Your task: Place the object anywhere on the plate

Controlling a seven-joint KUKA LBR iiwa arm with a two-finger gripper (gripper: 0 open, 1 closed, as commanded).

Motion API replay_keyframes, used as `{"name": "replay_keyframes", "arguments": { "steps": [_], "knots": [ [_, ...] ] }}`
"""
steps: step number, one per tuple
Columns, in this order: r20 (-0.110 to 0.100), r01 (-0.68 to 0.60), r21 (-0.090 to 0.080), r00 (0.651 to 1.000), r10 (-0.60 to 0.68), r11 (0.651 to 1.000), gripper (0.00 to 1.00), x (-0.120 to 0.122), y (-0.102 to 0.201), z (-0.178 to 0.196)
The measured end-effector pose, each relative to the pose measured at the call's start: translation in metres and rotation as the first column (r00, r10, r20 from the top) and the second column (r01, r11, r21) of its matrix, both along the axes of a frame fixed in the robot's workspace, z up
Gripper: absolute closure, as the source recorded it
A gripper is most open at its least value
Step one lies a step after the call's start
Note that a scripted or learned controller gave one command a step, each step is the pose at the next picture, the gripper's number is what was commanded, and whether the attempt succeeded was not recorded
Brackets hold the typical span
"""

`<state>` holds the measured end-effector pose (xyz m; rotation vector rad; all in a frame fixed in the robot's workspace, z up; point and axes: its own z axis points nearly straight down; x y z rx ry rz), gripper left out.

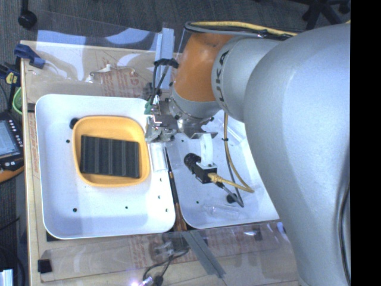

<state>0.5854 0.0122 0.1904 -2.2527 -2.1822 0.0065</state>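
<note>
End effector [156,124] is positioned low over the divide between the two bins, just beside the right rim of the yellow plate [107,122]. Its opening state cannot be determined, as the tip is masked by the wrist hardware and cabling around it. No item is seen held in it.

The wrist is directed downward and toward the left of the view. Directly above it, the orange band [196,64] is seen nearly end-on. The grey arm [297,136] extends from this band toward the right and covers most of the right side of the view, including much of the right bin [205,216].

The plate is seated in the left bin [59,219], toward that bin's upper half, and is rectangular with rounded corners. A dark ribbed slab [111,157] is located flat on the plate, inside its raised rim, with its ribs running from top to bottom of the view. The slab is apart from the end effector.

Both bins are carried side by side on the bench [119,70].
</note>
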Motion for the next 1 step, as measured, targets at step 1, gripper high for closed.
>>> {"name": "replay_keyframes", "arguments": {
  "steps": [1],
  "knots": [
    [0.000, 0.000, 0.000, 1.000, 0.000, 1.000, 0.00, 0.0001, -0.0001, 0.0001]
  ]
}}
